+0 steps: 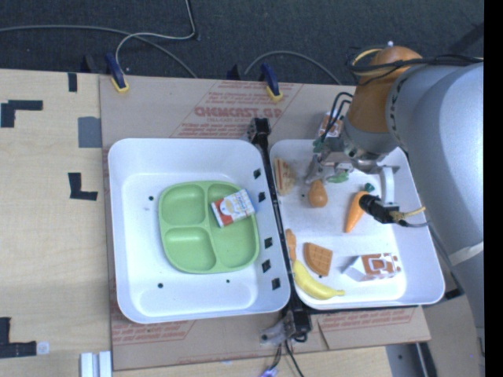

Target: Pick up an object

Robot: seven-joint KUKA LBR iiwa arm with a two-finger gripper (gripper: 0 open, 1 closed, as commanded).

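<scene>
Gripper point(321, 170) low over upper-left part of R bin point(415, 238) — apart or together: can't tell. Brown item point(317, 195) lies on the bin floor just below it in view; contact unclear. Nearby: bread point(283, 176), carrot point(354, 213), waffle point(318, 258), banana point(314, 283), carton point(374, 266). L bin point(134, 234) — green plate point(192, 234) w/ small carton point(234, 206) on it.
</scene>
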